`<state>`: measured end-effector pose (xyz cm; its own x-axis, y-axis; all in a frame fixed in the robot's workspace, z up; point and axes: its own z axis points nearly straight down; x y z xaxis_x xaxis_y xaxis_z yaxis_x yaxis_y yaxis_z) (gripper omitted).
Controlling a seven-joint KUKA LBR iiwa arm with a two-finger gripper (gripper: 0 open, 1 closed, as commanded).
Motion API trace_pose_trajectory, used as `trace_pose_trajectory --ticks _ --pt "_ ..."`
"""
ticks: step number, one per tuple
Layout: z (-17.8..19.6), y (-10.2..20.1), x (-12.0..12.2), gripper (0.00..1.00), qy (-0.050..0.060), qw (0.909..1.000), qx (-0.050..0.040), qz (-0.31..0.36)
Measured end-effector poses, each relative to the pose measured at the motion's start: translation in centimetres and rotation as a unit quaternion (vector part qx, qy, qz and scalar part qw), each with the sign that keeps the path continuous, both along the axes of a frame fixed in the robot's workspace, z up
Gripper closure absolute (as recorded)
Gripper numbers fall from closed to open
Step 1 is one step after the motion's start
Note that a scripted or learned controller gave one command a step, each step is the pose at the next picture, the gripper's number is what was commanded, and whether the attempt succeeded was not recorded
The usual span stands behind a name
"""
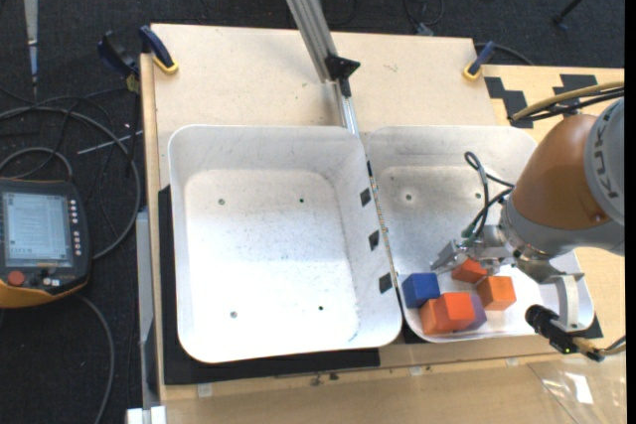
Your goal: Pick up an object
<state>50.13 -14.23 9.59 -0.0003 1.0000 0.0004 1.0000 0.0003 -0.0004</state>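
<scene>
The tool (467, 256) is down inside the right bin (417, 164), at its near right corner, hanging from the grey wrist with the orange band of the arm (561, 184) above it. Its metal tip sits low over the cluster of blocks, but whether it is wide or narrow cannot be told from this slanted view, and nothing can be seen held in it.

Just beside the tip, touching it or nearly so, lies a small orange block (470, 270). To the right of that one sits another orange block (497, 292). Nearer the front wall of the bin rests a larger orange block (449, 311), with a purple piece (477, 315) tucked against its right side. Left of the group, close to the wall between the two bins, lies a blue block (420, 289). All of them crowd the near end of the right bin, while the left bin (199, 154) stands beside it on the table (248, 74).

The step in hand looks like the descent onto a target, most likely the small orange block under the tip. The next move probably calls for closing on that block squarely and lifting straight up. The neighbours are packed close, so a finger may land on a second block or push the target aside, and the bin wall at the right leaves little room for the wrist.
</scene>
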Motion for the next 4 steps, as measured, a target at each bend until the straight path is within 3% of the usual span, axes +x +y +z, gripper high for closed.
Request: trace_pose_trajectory --ticks 1,2,3,4 --pt "1.0 -0.1 0.2 1.0 -0.002 1.0 -0.0003 -0.001" --pt "10.4 8.3 10.0 1.0 -0.007 1.0 0.0002 0.006" --pt "9.9 15.0 15.3 1.0 -0.003 1.0 0.0009 0.005" --pt "13.1 22.7 13.1 1.0 -0.001 1.0 0.0017 0.005"
